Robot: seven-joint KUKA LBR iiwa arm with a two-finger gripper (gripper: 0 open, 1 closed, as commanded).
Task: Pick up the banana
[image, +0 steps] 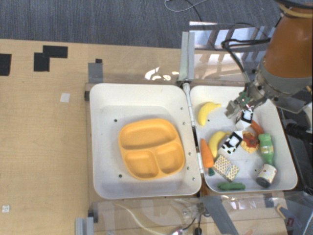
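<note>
Overhead, the grey arm [288,43] with its orange band reaches over the right bin [288,180]. Left bin [102,180] holds a yellow divided tray [149,148]. The banana [207,110] lies in the right bin's upper left. Just right of it hovers the gripper [239,109]; whether it is wide or narrow, I cannot tell.

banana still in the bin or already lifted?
In the bin. The banana lies on the right bin floor near its upper left corner; the gripper is beside it, apart.
</note>
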